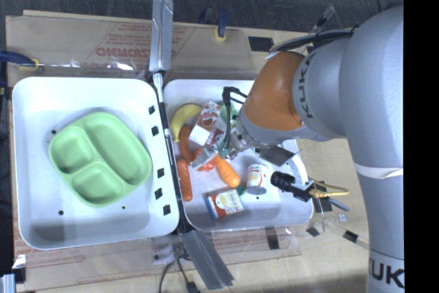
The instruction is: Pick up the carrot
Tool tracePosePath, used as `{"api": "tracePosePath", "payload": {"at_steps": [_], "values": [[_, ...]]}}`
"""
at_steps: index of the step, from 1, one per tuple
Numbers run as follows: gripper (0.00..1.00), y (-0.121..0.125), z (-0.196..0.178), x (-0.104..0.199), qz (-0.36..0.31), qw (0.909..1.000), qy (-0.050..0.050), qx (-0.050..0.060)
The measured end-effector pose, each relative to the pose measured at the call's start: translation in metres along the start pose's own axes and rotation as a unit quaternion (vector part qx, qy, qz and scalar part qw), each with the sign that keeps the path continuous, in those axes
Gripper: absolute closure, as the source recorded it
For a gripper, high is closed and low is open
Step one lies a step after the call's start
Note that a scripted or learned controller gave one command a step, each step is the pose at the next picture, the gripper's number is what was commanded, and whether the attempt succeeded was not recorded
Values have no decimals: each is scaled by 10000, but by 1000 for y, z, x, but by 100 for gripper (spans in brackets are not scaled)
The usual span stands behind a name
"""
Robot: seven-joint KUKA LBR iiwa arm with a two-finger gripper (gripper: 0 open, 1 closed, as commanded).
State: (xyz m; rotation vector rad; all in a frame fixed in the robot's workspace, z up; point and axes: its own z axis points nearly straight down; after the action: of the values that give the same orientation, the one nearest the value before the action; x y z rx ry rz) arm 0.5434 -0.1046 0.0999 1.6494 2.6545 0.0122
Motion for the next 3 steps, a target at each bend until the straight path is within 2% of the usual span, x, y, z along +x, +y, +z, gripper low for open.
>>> {"api": "tracePosePath", "payload": {"at_steps": [1,2,3], "values": [[0,-29,-33,16,2205,9753,34,99],[0,-28,5,-11,827,9965,44,69],[100,-30,-1,-10,811,9966,64,105]]}}
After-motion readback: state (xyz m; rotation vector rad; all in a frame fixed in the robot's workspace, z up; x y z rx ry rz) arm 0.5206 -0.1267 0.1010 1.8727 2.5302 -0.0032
